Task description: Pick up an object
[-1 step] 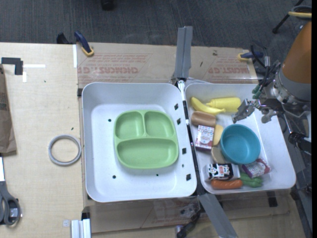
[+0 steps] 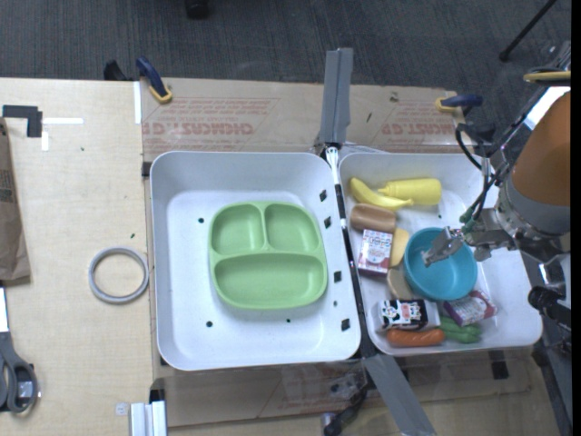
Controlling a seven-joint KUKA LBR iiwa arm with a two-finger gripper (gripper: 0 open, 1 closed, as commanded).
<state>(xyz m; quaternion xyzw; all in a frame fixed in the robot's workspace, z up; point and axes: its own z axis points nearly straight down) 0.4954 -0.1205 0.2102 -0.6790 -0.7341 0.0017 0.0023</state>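
Note:
The right bin [image 2: 513, 334] holds several small items: a yellow banana [image 2: 369, 193], a yellow bottle [image 2: 413, 189], a brown hot dog bun [image 2: 373, 217], a small pink box [image 2: 373, 250], a blue bowl [image 2: 442, 272], a black and white carton [image 2: 404, 313], an orange carrot [image 2: 415, 337], a green piece [image 2: 463, 333] and a purple packet [image 2: 470, 309]. My gripper [image 2: 442, 247] hangs over the blue bowl's upper rim, reaching in from the right. Nothing shows between its fingers.
The left bin [image 2: 177, 271] holds a green divided plate [image 2: 268, 255]. A grey ring [image 2: 118, 273] lies on the bench to the left, scissors [image 2: 16, 381] at the lower left corner. A metal divider [image 2: 337, 98] stands between the bins at the back.

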